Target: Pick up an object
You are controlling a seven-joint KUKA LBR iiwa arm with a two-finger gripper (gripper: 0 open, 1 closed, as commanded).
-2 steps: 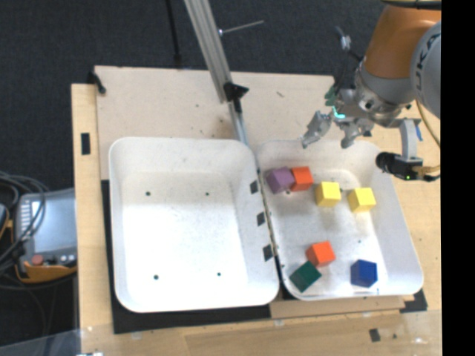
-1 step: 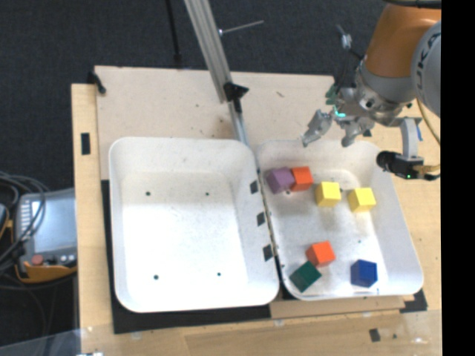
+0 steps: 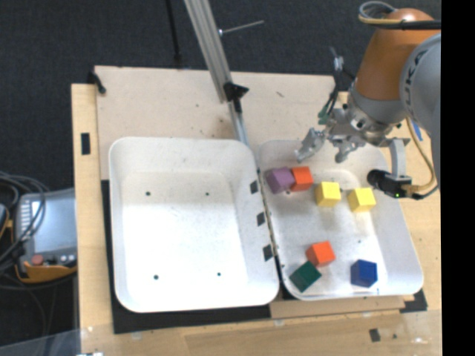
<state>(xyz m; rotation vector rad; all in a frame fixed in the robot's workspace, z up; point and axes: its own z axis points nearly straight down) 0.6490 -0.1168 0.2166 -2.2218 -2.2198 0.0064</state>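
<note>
No legible text, label, brand, number or sign anywhere. Blocks in the right bin (image 3: 393,232) show plain coloured faces, unmarked. Small dark tabs along the seam between the bins and on the bench (image 3: 148,99) carry nothing readable (too small to tell whether they are printed at all). The grey box (image 3: 46,228) at the left edge has a pale panel, blurred, no characters to make out. The arm's (image 3: 397,58) casing shows no lettering.
</note>
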